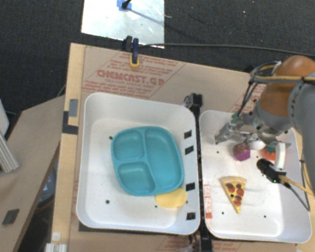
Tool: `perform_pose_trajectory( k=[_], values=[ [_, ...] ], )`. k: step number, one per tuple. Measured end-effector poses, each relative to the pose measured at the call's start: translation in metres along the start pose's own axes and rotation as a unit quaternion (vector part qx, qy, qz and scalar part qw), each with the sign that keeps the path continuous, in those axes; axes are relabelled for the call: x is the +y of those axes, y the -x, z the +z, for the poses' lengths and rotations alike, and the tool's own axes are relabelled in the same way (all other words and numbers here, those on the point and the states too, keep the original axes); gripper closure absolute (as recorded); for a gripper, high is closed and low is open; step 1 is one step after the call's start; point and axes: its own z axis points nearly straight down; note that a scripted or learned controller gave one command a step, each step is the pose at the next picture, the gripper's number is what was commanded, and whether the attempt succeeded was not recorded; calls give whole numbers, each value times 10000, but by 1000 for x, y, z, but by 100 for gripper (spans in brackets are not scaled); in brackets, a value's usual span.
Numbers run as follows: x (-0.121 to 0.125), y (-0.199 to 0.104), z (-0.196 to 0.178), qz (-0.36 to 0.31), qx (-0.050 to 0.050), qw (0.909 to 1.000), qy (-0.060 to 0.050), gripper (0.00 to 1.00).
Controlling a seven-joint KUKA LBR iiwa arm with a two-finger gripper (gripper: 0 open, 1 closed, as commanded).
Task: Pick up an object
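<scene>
In the right bin (282, 225), my gripper (238, 133) hangs low over the far part, reaching in from the right. A small purple object (241, 151) lies just below and to the right of it, close to it. I see nothing held in the gripper. A toy pizza slice (234, 191) lies nearer the front of the same bin. Beside the purple object are a small white piece (257, 145) and a red-orange piece (269, 149), partly hidden by the wrist.
The left bin (92, 160) holds a teal divided plate (146, 160) with a pale yellow piece (172, 199) poking out from under its front edge. A black divider (196, 162) runs between the bins. A clamp (134, 50) stands at the bench's back edge.
</scene>
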Motion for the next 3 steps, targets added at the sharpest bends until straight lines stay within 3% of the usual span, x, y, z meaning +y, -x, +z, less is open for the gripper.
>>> perform_pose_trajectory(
  k=[1,3],
  values=[
    [2,0,-15,-4,-5,10000,35,100],
    [-3,-13,-118,-16,-1,10000,40,100]
  ],
)
